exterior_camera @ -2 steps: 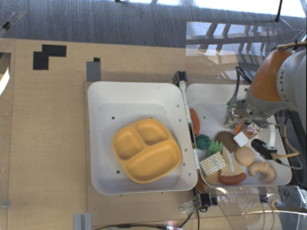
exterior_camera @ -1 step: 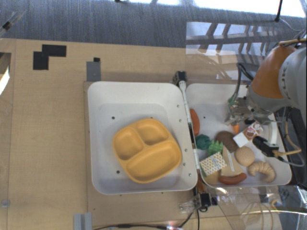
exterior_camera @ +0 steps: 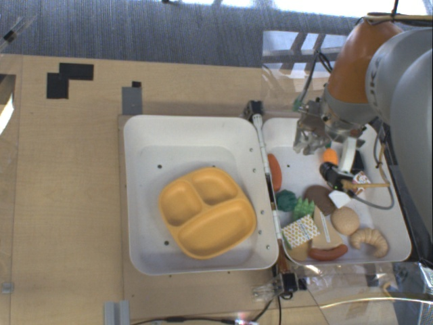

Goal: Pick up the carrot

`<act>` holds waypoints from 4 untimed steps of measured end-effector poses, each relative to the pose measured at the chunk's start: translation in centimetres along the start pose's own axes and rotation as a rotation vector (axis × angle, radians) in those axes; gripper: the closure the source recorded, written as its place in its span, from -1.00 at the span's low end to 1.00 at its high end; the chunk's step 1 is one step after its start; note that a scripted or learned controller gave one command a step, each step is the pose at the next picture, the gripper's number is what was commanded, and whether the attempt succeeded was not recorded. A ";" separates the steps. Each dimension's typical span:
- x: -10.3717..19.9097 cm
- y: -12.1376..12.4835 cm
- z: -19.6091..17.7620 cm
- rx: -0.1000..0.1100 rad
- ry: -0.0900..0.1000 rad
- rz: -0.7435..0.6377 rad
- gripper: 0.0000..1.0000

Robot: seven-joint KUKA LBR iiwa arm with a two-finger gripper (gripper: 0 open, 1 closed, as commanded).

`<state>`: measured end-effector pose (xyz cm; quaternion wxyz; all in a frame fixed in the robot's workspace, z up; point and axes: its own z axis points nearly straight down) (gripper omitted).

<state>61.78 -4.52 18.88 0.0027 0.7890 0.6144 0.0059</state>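
Arm enters from the right, orange band high over the right bin (exterior_camera: 404,239); gripper (exterior_camera: 310,141) hangs above that bin's upper left part — whether its jaws are apart or together, cannot tell from this angle. Carrot (exterior_camera: 274,172) lies lengthwise against the right bin's left wall, orange-red, below and left of the gripper, apart from it. Just beneath the carrot, a green broccoli-like piece (exterior_camera: 287,200). Further down: a patterned packet (exterior_camera: 300,231), a sausage (exterior_camera: 328,252), a croissant (exterior_camera: 371,240), a round bun (exterior_camera: 346,220) and a brown piece (exterior_camera: 318,197). Left bin (exterior_camera: 145,147) holds a yellow divided plate (exterior_camera: 206,212), tilted in its middle.
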 end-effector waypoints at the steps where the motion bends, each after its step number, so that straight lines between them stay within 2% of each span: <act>1: -3.9 6.0 9.0 0.012 -0.008 -0.120 1.00; 2: -3.7 6.2 8.7 0.006 -0.006 -0.122 -1.00; 3: -9.1 6.7 9.9 -0.001 -0.003 0.092 -1.00; 4: -12.7 5.0 9.9 0.001 0.008 0.281 -1.00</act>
